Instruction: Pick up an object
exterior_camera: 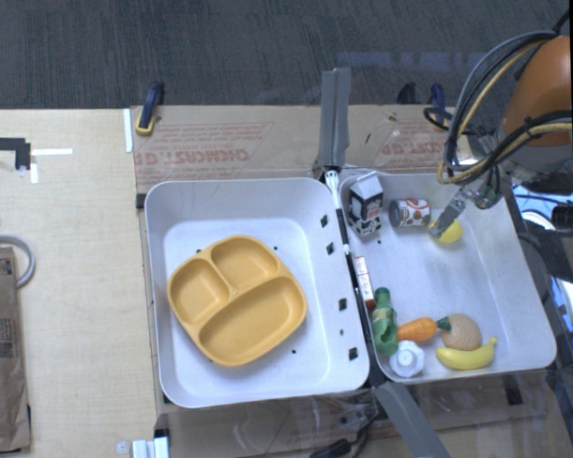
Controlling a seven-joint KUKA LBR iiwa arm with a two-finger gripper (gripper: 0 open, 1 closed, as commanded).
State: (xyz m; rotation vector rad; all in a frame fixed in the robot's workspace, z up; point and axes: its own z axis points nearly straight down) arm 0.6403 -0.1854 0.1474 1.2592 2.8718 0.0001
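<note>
Though jaw state untellable, jaws (452,218) over yellow object (447,232) near right bin's (499,263) far edge

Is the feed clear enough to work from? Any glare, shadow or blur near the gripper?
Camera view: lighting is even and soft; the shallow white right bin shows only faint shadows under the toys. The gripper over the small yellow object looks slightly soft, so its jaws are hard to read. The yellow divided plastic plate is sharp and glare-free.
</note>
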